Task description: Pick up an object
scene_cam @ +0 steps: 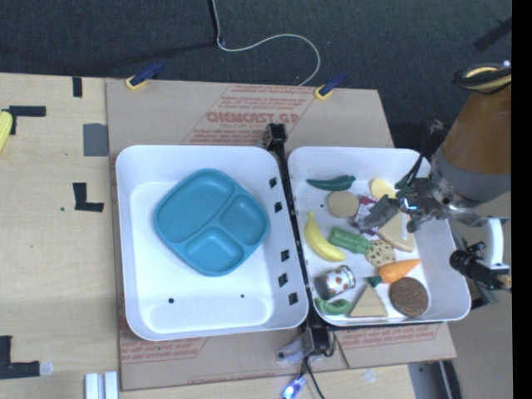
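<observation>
Hovering at 3 o'clock in the right bin (432, 160), the gripper (391, 210) sits above the food; finger state cannot be told. No lift confirmed; pick remains.

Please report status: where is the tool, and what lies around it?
Tool low over right bin, among toy food. Nothing seen held. Banana, carrot, cookie crowd close. Blue plate alone in left bin.

We see the right bin (432, 160) crowded with toy food packed close together, leaving few gaps; the left bin (137, 223) offers open floor around a blue tray (212, 221).
</observation>
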Robot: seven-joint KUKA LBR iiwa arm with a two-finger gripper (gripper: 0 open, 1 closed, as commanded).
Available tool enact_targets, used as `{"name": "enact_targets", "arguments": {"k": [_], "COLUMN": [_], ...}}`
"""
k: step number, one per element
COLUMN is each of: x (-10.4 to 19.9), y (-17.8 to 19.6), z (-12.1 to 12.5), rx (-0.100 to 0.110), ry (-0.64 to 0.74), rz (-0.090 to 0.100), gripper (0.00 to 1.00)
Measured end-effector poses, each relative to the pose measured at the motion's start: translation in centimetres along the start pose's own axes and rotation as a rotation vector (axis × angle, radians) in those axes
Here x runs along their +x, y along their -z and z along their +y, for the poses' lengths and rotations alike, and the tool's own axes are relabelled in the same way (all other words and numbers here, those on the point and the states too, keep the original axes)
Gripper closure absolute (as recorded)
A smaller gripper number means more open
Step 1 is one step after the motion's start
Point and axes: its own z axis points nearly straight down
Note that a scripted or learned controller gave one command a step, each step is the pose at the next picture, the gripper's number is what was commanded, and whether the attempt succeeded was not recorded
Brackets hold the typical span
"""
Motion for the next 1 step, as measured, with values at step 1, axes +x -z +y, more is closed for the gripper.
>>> {"name": "enact_targets", "arguments": {"k": [1], "x": [4.30], "y": [4.87], "z": [-3.30], "rx": [-0.001], "ry": [0.002], "rz": [0.000], "gripper": [0.00]}}
